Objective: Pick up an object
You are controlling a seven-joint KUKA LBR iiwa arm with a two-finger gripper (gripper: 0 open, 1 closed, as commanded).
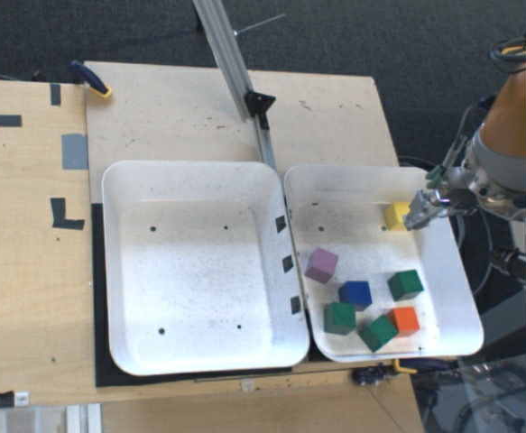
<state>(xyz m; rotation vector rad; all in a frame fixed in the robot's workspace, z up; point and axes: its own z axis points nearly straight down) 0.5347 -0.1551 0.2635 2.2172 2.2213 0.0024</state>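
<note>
floor: dark carpet | bench (199, 106): pale scuffed board | left bin (195, 269): white, shallow, speckled | right bin (353, 192): white, rounded corners | gripper (422, 210): at far right rim, touching yellow block (396, 215); grasp unclear | near cluster: purple cube (322, 265), blue cube (355, 293), three green cubes (405, 284), orange cube (406, 319)

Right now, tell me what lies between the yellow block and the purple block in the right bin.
Nothing: in the camera view, just bare white bin floor separates the yellow block from the purple block.
</note>
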